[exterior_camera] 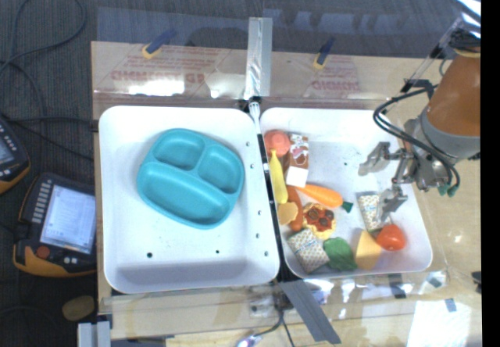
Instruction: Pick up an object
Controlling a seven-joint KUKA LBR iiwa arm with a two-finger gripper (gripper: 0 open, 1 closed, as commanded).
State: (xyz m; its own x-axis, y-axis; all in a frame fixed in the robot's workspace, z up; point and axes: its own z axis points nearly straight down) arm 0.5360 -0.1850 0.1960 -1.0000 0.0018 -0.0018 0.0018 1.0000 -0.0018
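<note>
**Gripper low over the right bin's toy food**

We look down on two white bins side by side. The left bin (pixel 117 259) holds a blue divided plate (pixel 191 175), lying at a slant near its middle. The right bin (pixel 344 123) carries the pile of toy food along its left wall and near edge.

We see the arm (pixel 457 99) coming in from the right, orange band above the wrist, and the gripper (pixel 388 177) sits over the right half of the right bin. Its fingers are spread apart, one up near the bare floor of the bin, the other pointing down at a small patterned packet (pixel 369 211). Nothing sits between them.

Just beside that packet we spot a red tomato (pixel 391 237), touching a yellow cheese wedge (pixel 367 248). A green piece (pixel 338 252) and another packet (pixel 308 248) lie further left. A carrot (pixel 321 194) lies in the middle, a yellow banana (pixel 276 178) lies along the left wall, and a pink ball (pixel 275 140) sits at the far end of the pile.
</note>
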